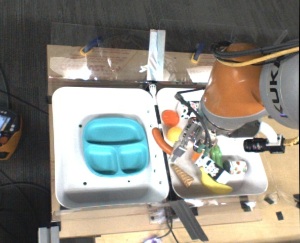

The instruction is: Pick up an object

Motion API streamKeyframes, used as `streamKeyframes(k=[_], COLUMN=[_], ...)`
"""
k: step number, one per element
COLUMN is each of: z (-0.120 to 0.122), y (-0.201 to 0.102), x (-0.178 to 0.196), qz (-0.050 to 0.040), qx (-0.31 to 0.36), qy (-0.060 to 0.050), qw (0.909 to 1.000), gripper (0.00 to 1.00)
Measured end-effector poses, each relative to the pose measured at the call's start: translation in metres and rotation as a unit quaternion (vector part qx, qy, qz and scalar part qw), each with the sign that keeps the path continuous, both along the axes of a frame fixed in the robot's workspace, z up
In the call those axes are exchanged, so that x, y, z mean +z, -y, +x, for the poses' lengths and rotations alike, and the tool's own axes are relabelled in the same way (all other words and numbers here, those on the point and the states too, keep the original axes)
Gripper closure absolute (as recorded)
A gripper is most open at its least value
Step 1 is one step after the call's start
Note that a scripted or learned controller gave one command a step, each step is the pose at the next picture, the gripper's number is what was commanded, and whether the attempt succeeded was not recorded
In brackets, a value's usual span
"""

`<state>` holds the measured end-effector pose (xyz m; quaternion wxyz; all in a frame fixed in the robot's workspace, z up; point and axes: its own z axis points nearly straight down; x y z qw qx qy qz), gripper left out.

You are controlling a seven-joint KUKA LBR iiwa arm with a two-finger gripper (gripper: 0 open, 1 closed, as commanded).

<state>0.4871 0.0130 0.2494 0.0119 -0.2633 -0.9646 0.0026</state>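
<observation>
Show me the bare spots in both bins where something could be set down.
Left bin: bare white floor borders the teal divided tray on every side. Right bin: crowded with the banana, carrot and other toys under the hand; little bare floor shows.

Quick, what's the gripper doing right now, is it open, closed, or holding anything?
Gripper: down in the right bin among the toy food, beside the yellow ball; open or shut cannot be told, and no object is visibly held.

"KU" in dark capitals — cut off at the edge, on the grey arm [284, 92]
</observation>
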Motion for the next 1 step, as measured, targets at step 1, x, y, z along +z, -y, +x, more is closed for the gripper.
streamKeyframes(k=[1], z=[0.0007], y=[-0.0007], x=[0.0063], qz=[0.0002], qx=[0.001], qy=[-0.002], qw=[1.0000], gripper=[1.00])
